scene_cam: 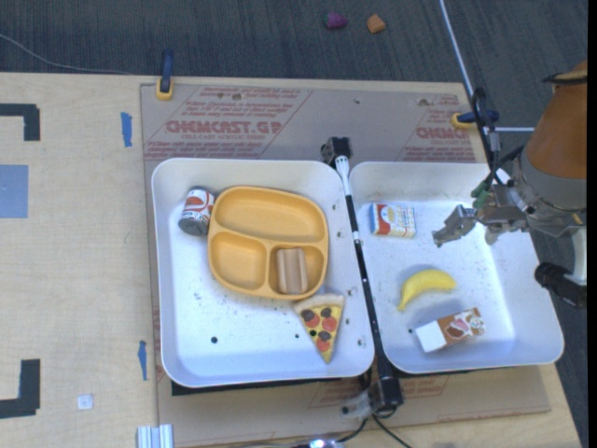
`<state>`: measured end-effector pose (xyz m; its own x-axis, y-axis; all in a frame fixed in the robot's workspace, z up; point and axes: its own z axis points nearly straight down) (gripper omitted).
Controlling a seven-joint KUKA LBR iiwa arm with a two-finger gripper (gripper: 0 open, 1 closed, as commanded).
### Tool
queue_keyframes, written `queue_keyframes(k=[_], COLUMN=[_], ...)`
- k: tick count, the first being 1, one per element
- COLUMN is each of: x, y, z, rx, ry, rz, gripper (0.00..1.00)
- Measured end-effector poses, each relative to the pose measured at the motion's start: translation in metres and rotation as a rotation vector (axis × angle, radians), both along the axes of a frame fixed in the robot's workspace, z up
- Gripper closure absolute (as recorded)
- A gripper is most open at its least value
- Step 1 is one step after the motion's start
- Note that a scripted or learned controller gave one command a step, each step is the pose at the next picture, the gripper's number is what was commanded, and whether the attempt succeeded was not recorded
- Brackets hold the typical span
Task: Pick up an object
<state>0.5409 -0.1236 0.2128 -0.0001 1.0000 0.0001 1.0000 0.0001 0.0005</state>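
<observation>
The grey two-finger jaws of the robot arm hang at the right of the frame over the right-hand shallow white bin, fingers spread apart with nothing between them. The grey arm with its orange band enters from the right edge, above and behind them.

Just left of the jaws, a small white carton with red and blue print lies in the bin's upper part. Below the jaws, near the bin's middle, rests a yellow plastic banana; lower still, toward the bin's bottom edge, lies a small white and brown carton, tilted.

Across the dark divider, the left-hand shallow white bin holds a yellow plastic tray with three compartments; a brown sausage-like piece sits in its lower right compartment. A small red and white can lies on its side touching the tray's upper left rim. A toy pizza slice lies just below the tray's lower right corner.

Both bins rest on a brown printed sheet on the pale wooden surface. Two small objects, one purple and one orange, lie on the dark floor at the top.
</observation>
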Motion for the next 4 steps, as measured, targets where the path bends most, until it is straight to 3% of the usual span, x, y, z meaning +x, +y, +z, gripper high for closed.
queue_keyframes(k=[1,2,3,4], x=[-0.028,-0.028,-0.028,-0.055], y=[0.017,0.017,0.017,0.010], z=[-0.118,-0.108,-0.108,-0.123], rx=[-0.001,-0.002,-0.002,0.000], ry=[-0.003,-0.005,-0.005,-0.017], rz=[-0.001,-0.002,-0.002,0.004], gripper=[0.00,1.00,0.00,0.00])
